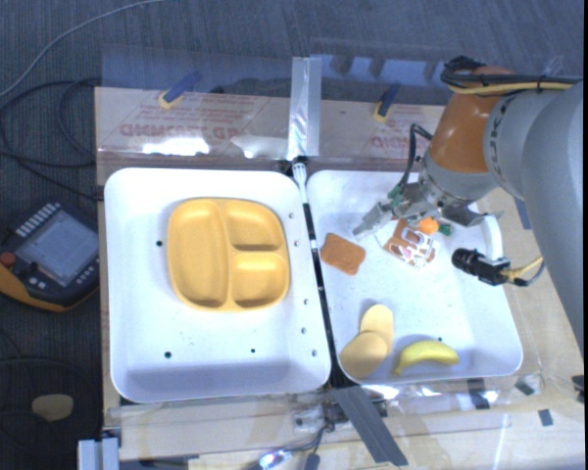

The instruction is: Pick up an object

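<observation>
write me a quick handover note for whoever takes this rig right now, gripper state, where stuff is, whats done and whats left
Gripper: low in the right bin, upper part, just above the small red-and-white carton; finger state can't be read from this view, nothing seen held.
Right bin: orange-brown toast piece near the left wall, two tan chips and a banana at the front.
Left bin: yellow divided tray.
Done: arm is down at the carton.
Left: grasp an object and lift it.
</observation>
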Robot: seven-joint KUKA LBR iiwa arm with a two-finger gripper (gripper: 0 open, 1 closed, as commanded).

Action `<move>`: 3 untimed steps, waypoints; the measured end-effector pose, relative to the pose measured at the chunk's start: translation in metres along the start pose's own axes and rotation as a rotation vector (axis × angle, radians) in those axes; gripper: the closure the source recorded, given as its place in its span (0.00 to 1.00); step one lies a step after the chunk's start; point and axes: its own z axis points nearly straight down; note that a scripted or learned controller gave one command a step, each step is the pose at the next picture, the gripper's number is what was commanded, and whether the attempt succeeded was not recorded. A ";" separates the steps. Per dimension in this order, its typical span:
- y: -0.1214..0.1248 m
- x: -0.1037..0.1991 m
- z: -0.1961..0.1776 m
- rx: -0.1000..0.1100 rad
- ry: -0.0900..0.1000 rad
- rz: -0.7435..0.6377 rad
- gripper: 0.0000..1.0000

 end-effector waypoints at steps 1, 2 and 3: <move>-0.072 -0.037 0.007 0.005 0.001 -0.135 0.00; -0.070 -0.036 -0.003 0.003 0.003 -0.136 1.00; -0.004 0.005 -0.121 0.005 0.001 -0.192 1.00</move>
